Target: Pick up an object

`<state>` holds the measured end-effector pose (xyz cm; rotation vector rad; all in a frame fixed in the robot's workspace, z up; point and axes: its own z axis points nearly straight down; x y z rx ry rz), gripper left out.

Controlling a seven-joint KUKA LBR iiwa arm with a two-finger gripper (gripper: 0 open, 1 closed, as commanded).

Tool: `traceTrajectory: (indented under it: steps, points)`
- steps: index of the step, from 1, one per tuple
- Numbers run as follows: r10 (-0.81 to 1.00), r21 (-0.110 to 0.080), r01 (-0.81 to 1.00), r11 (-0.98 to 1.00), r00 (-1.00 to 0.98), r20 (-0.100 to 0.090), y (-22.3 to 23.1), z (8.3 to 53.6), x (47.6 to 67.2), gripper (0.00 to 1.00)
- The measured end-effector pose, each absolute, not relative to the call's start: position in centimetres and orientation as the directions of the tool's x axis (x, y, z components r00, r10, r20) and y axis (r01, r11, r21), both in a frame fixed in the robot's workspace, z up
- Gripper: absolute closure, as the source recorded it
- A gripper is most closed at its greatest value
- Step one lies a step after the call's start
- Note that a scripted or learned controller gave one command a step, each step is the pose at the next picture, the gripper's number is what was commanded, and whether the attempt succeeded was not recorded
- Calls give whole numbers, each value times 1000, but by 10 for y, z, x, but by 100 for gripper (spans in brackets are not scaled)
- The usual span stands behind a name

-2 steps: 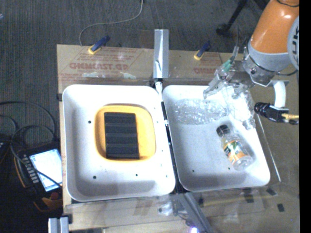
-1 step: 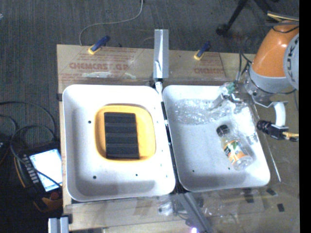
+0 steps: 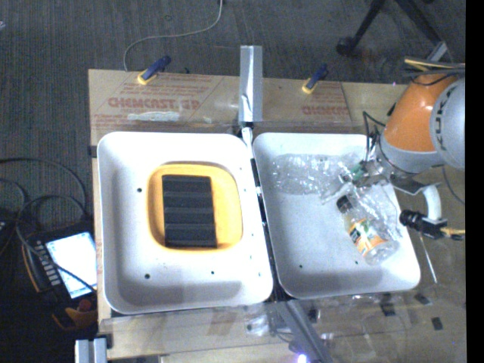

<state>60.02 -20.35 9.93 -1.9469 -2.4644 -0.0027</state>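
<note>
From the camera view, the right bin served as the landmark, and everything loose sat toward its far-right part: a crumpled clear plastic bottle lay on its side near the bin's far wall, and a second clear bottle with an orange label lay tilted against the bin's right wall, its dark cap pointing toward the bin's middle. Their sprawl suggested they had simply been tipped in as graspable clutter, not arranged. Left of the right bin, across the metal divider, the left bin held a yellow tray with a black ribbed insert, set flat near its centre and well apart from the arm. The arm reached over the right bin's far-right corner, wrist angled down so the tool could come at the bottles from above. The gripper hung just above that corner, between the two bottles, close to the labelled bottle's cap end; it was small and lost against the transparent plastic, so whether it was spread or pinching could not be told, and nothing was visibly held.
</note>
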Motion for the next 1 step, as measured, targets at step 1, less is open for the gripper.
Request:
traceTrajectory:
  steps: [1]
  points:
    - [952, 17, 952, 306, -306, -12, -213, 93, 548, 0]
